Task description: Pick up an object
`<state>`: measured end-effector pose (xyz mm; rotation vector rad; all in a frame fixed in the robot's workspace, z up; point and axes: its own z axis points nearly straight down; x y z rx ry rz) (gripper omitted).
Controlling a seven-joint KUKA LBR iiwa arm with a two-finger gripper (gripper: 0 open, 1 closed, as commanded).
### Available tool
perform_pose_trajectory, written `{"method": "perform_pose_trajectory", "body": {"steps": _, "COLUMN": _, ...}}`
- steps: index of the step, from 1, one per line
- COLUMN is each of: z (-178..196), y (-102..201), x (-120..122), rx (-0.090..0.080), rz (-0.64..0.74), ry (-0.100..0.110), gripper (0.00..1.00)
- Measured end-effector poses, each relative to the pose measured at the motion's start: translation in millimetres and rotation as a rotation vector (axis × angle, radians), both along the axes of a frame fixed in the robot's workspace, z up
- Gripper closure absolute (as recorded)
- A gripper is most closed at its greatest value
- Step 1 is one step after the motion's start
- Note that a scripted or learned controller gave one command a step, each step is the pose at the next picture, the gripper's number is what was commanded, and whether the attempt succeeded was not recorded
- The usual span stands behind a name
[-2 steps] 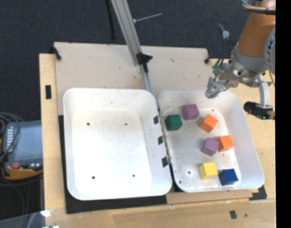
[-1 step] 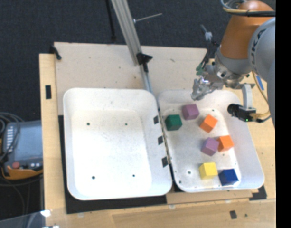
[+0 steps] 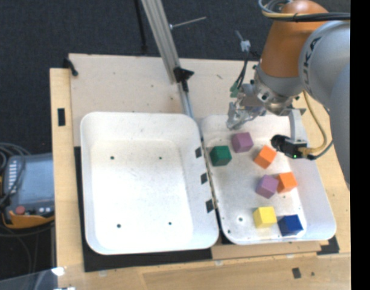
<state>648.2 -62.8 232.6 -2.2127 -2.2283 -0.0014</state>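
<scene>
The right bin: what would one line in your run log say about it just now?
hand: over right bin's far edge, above purple cube | holding: nothing seen | cubes in bin: seven | pick: not yet done

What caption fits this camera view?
Grey-and-orange robot arm's gripper hovers at the right white bin's far edge, above seven small coloured blocks.

Right bin [image 3: 317,222] crowded with blocks [image 3: 267,186]; left bin [image 3: 142,180] offers open passage.
</scene>
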Motion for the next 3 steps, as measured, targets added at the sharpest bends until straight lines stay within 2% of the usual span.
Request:
{"method": "perform_pose_trajectory", "body": {"steps": 1, "z": -8, "y": 50, "x": -5, "rx": 0.0, "rz": 0.0, "ry": 0.002, "gripper": 1.0}}
{"method": "perform_pose_trajectory", "body": {"steps": 2, "z": 5, "y": 97, "x": -8, "rx": 0.0, "rz": 0.001, "ry": -0.003, "gripper": 1.0}}
{"method": "perform_pose_trajectory", "body": {"steps": 3, "z": -3, "y": 157, "x": -10, "rx": 0.0, "rz": 0.001, "ry": -0.001, "gripper": 1.0}}
